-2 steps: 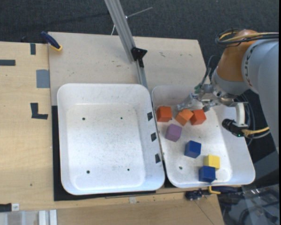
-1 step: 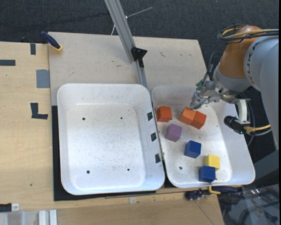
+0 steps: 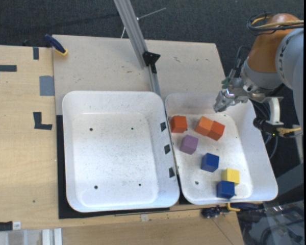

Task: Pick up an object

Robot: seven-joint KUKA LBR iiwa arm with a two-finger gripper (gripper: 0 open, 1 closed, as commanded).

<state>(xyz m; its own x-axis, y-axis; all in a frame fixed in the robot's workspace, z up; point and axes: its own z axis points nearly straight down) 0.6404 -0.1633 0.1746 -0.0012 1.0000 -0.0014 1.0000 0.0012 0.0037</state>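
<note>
No block picked up yet

The gripper (image 3: 222, 104) hangs over the far corner of the right bin (image 3: 260, 160), and I see nothing between its tips, so as far as I can tell the job is only starting and the grab is left to do. How wide it is open is too small and blurry to tell, and I cannot tell if it touches the bin floor. Every block sits on the bin floor. The orange block (image 3: 211, 127) is the closest one, just below the gripper and a bit to its left. The red-orange block (image 3: 179, 123) is farther to its left. The purple block (image 3: 189, 144) and the blue block (image 3: 210, 162) lie lower down. The yellow block (image 3: 231, 175) and another blue block (image 3: 225, 189) touch each other, well away at the near end. The left bin (image 3: 71, 137) sits far off to the gripper's left.
</note>
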